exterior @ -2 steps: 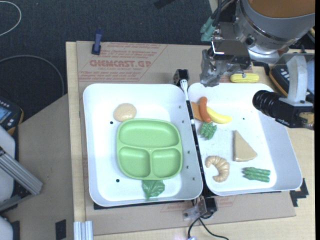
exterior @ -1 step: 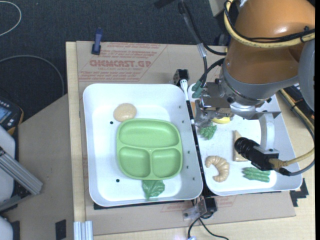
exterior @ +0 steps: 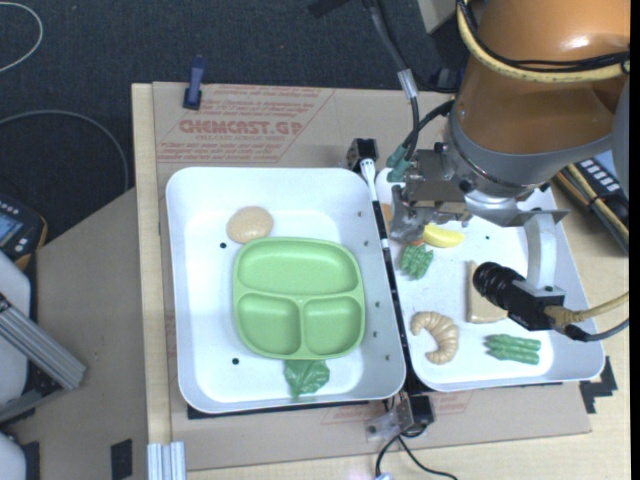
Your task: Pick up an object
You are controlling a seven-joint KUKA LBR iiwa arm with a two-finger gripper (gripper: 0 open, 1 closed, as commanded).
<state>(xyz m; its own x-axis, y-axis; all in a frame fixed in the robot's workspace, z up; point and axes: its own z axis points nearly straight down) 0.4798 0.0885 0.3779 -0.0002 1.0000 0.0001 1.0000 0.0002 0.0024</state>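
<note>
Here, gripper (exterior: 410,226): low over the upper left corner of the right bin (exterior: 500,380), close to the wall shared with the left bin (exterior: 195,268).
Grip: cannot tell from this view whether it is released or clenched; nothing is seen held.
Yellow piece (exterior: 443,236): lies in the right bin just right of the gripper, partly under the wrist; touching or apart, I cannot tell.
Broccoli (exterior: 415,260): just below the gripper, near the yellow piece, close to the dividing wall.
Croissant (exterior: 437,334): lower left of the right bin, well apart from the gripper.
Beans (exterior: 512,347): lower right of the same bin, right of the croissant.
Toast (exterior: 480,293): between broccoli and beans, its right part hidden.
Arm (exterior: 540,78): fills the upper right of the frame and covers the top of the right bin.
Plate (exterior: 297,298): green, three compartments, at the middle of the left bin.
Bun (exterior: 249,224): just off the plate's upper left edge.
Leaf (exterior: 306,376): green, at the plate's lower edge.
</note>
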